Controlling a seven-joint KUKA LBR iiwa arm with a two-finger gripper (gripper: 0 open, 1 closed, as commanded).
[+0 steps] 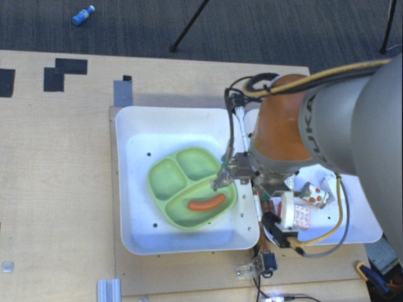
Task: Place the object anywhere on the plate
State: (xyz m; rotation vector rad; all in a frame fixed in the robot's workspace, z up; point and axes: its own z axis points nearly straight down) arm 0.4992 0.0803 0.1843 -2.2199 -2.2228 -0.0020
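Sausage-shaped and orange-red, the small toy hot dog (206, 202) lay in the long front compartment of the green three-part plastic plate (165, 176), whose two rear compartments held nothing. It lay flat and slightly curved, touching only the plate.

Largest in view was the grey arm with its orange band (283, 128), reaching in from the right and covering much of the right white bin (362, 228). It hid most of that bin's contents and overhung the wall shared by the two bins. The pale wooden surface (56, 187) carried both bins side by side. The shallow white left bin (135, 228) held the green plate near its middle, tilted slightly against the bin's sides.

In the right bin, below the arm, a small white packet with red print (301, 216) and a white-and-red crumpled item (317, 195) showed just beside each other; a yellow cable (334, 228) looped past them.

The tool (224, 176) hung at the plate's right rim, just above and beside the hot dog, apart from it. Whether its metal parts were spread or pressed together could not be told.

Black tape squares (63, 73) marked the surface's far left. A small blue object (82, 15) lay on the dark carpet beyond the surface.
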